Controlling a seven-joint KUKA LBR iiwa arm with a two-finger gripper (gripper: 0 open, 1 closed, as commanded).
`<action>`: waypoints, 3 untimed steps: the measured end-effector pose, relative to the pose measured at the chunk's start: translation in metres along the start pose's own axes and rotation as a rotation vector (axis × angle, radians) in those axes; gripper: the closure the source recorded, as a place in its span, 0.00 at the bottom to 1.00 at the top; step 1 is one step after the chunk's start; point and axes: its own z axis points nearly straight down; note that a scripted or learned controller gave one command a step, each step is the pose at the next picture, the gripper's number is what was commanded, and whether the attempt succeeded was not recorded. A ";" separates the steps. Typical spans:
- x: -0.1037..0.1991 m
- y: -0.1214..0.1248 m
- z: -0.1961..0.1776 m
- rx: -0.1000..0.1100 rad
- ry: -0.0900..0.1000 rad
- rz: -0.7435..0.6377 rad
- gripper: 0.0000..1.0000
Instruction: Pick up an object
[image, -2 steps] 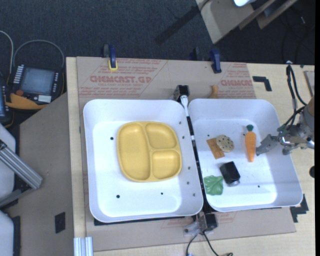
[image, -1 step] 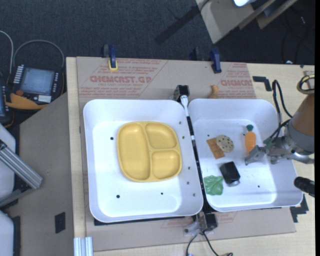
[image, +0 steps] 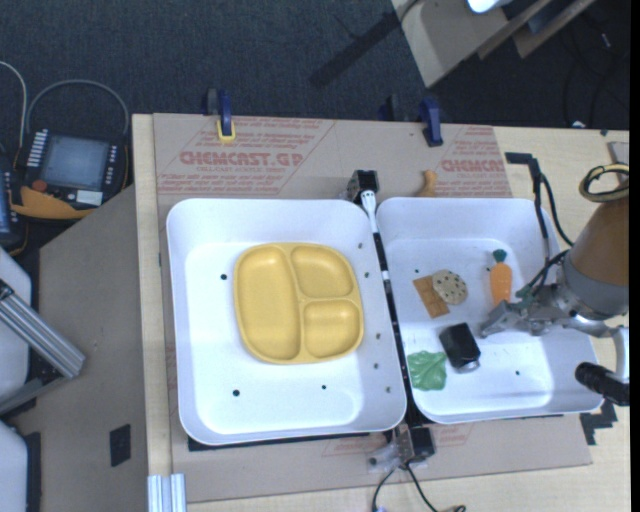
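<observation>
Pincer (image: 497, 322) beside carrot (image: 500, 279) (right bin (image: 520, 398))

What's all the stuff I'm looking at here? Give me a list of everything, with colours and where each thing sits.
White bins: 2, side by side on the bench; left bin, right bin.
Divided plate: 1, yellow, three compartments, middle of the left bin.
Toy carrot: 1, orange with green top, right bin, upper part.
Cookie: 1, tan with dark specks, right bin, left of the carrot.
Cracker: 1, orange-brown, touching the cookie.
Black block: 1, right bin, lower middle.
Leafy piece: 1, green, right bin's lower left corner.
Handheld screen: 1, dark, far left off the bench.
Blue clamps: 2, bench's far edge.
Gripper: 1, grey, above the right bin beside the block.
</observation>
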 end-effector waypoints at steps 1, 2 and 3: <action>-0.001 0.001 -0.013 -0.006 -0.003 0.000 1.00; -0.002 0.011 -0.060 -0.012 -0.006 -0.002 1.00; 0.005 0.008 -0.121 -0.013 -0.006 -0.003 1.00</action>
